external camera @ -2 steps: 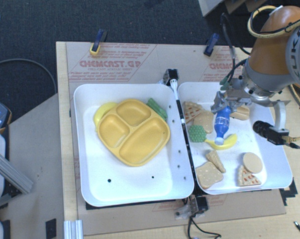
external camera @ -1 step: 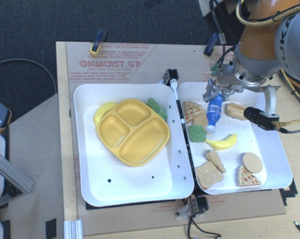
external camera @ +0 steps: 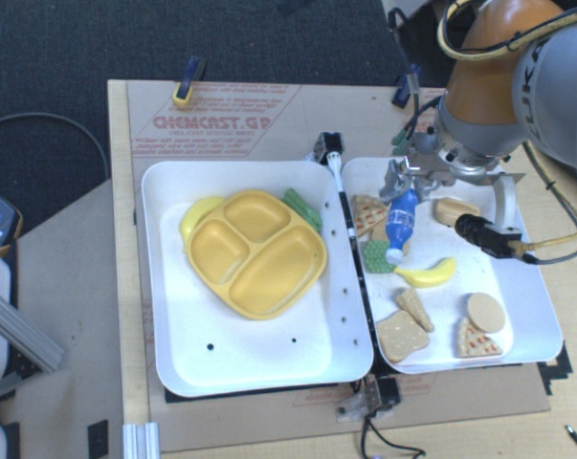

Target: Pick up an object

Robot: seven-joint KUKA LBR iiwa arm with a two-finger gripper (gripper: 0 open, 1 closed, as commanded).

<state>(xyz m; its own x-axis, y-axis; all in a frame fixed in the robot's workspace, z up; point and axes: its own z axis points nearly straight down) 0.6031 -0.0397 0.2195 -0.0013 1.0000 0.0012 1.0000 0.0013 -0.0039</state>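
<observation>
The left shallow white plastic bin (external camera: 173, 333) holds a yellow three-compartment plastic tray (external camera: 257, 252), which lies tilted across the bin's middle. A round yellow lid-like piece (external camera: 194, 216) peeks out from under the tray's upper left edge, and a green leaf-shaped toy (external camera: 303, 208) sticks out from behind its upper right edge, near the divider between the bins.

The right shallow white plastic bin (external camera: 532, 299) carries toy food. Against its left wall lies a waffle-patterned tan piece (external camera: 367, 215), and just below it a small green block (external camera: 376, 255). A blue plastic bottle with a white cap (external camera: 400, 225) hangs tilted between these and the bin's middle, cap end lowest, its upper end up between the metal fingers of the gripper (external camera: 404, 179), which appears clamped on it. Below the bottle lies a yellow toy banana (external camera: 428, 273), touching or nearly touching the cap. Lower still sit a tan cracker wedge (external camera: 414, 308) and a slice of toy bread (external camera: 401, 334). To the right, a pale bread roll (external camera: 454, 210) lies beside the gripper, and near the bin's lower right corner a round tan cookie (external camera: 485, 311) rests just above a waffle-textured triangle (external camera: 478, 342).

The grey arm with its orange band (external camera: 503, 41) comes down from the upper right.
</observation>
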